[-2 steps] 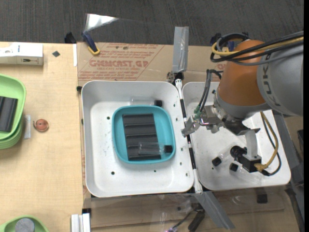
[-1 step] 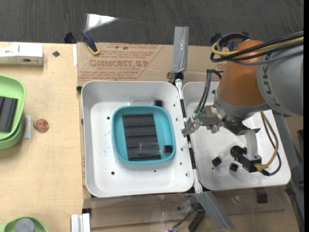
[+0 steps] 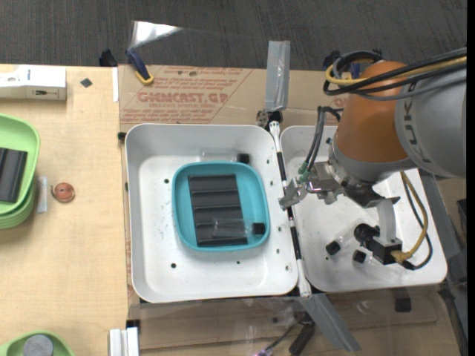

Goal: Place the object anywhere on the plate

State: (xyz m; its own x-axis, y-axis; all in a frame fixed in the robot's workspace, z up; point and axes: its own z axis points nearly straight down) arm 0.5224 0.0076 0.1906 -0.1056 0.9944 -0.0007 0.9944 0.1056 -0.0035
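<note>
1 arm (image 3: 386, 117), 1 plate (image 3: 221, 206), 2 bins (image 3: 148, 273).

The wooden bench (image 3: 74, 273) bears 2 white bins (image 3: 148, 273) and a cardboard sheet (image 3: 185, 87).

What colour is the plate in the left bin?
Teal, or turquoise blue: the plate shows clearly in the camera view, with dark blocks lying on it.

so the grey arm (image 3: 438, 124) comes in from the right with its orange band (image 3: 371, 113) up top, wrist bent down, cables looping around it, and the gripper (image 3: 297, 191) hanging low near the two bins' shared edge.
</note>
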